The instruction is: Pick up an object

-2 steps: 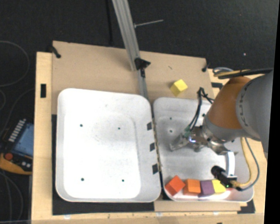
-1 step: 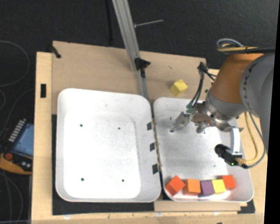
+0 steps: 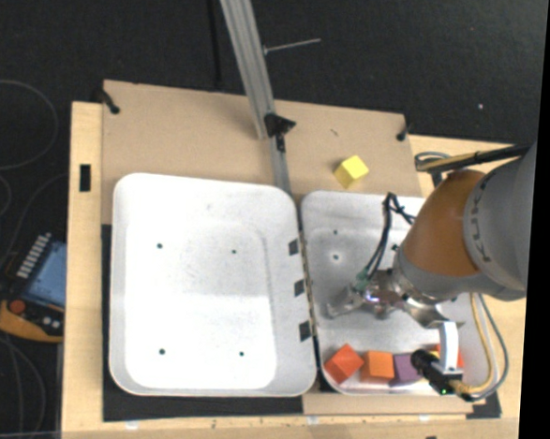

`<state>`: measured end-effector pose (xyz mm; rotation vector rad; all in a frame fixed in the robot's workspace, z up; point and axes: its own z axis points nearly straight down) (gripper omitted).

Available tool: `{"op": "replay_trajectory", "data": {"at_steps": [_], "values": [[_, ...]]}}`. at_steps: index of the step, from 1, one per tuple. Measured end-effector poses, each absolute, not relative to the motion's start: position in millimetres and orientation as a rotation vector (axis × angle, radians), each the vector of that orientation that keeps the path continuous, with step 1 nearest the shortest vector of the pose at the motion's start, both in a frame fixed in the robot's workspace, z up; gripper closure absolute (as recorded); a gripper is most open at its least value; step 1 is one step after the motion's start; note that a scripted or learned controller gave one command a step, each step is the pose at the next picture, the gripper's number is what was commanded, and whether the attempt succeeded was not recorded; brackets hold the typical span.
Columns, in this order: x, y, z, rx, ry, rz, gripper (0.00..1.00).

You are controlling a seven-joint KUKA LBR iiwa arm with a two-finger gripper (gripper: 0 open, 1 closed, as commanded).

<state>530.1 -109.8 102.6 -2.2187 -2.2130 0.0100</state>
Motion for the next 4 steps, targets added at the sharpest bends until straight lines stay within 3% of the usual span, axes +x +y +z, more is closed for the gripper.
{"op": "replay_trajectory", "data": {"at_steps": [1, 2, 3, 4], "values": [[596.5, -115.5, 97.1, -2.221, -2.229, -0.004, 0.00], [594.8, -117.0, 108.3, -2.219, -2.230, -0.001, 1.00], [506.7, -117.0, 275.3, -2.229, -2.225, -0.008, 1.00], [539.6, -83.7, 339.1, -2.220, -2.235, -0.010, 1.00]]}}
